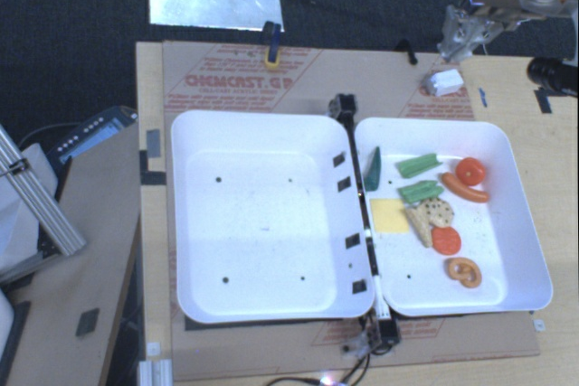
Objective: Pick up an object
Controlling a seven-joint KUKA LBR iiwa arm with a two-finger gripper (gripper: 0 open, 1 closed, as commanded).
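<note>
At the upper right of the camera view, the tool (461, 39) is hanging high above the worktop (380, 68), behind the right bin (520, 221); I cannot tell how it is set, and nothing is showing in it. The toy foods are lying in that bin: a tomato (469, 170), sausage (464, 188), pretzel (463, 271). The approach seems not yet begun; next it needs aiming over one piece.

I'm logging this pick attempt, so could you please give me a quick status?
Hand raised beyond right bin, holding nothing. Toy food untouched in bin. Nothing in the way.
</note>
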